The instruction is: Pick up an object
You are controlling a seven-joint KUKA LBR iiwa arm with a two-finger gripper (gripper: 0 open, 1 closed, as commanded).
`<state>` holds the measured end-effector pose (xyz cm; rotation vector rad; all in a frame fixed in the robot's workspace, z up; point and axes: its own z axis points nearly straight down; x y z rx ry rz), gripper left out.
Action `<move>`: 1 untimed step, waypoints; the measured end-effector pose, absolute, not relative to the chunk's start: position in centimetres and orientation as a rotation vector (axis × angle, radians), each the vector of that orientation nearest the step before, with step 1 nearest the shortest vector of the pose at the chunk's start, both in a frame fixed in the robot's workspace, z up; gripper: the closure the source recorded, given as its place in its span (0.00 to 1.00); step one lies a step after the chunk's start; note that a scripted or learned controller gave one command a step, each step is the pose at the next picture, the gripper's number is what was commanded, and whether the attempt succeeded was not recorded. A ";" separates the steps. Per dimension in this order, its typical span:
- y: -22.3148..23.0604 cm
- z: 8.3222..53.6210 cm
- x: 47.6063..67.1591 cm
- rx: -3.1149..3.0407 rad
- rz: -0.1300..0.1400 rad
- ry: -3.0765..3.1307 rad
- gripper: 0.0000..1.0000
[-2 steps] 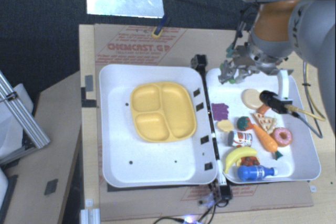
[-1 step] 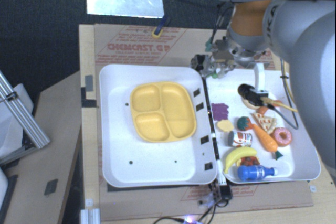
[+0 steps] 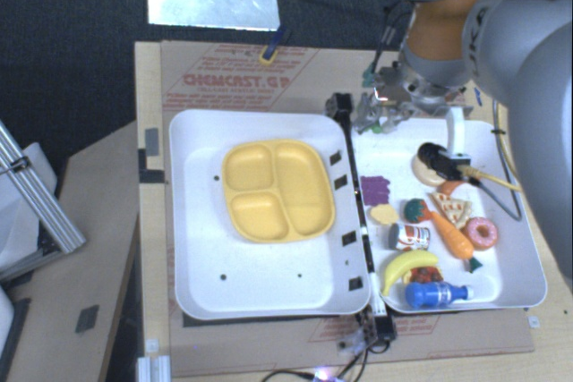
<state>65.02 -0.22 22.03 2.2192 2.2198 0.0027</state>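
My gripper [image 3: 374, 121] hangs over the far left corner of the right bin [image 3: 528, 268], close to the divider between the bins. Toys lie in that bin nearer the front: purple grapes [image 3: 374, 189], a small pale yellow piece [image 3: 383, 215], a red and white can [image 3: 410, 236], a banana [image 3: 410, 267], a blue bottle [image 3: 433, 294], an orange carrot [image 3: 452, 233], a pizza slice [image 3: 455, 209], a pink donut [image 3: 483, 233] and a green broccoli [image 3: 414, 210]. A tan round piece [image 3: 426, 171] lies further back. Nothing is seen between the gripper's parts.
The left bin [image 3: 192, 264] holds a yellow divided plate [image 3: 276, 191]. The grey arm with its orange band [image 3: 452, 0] fills the upper right, above the right bin's far side. Cardboard [image 3: 233, 76] lies under both bins.
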 end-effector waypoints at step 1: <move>0.4 22.4 64.4 2.216 0.001 2.225 1.00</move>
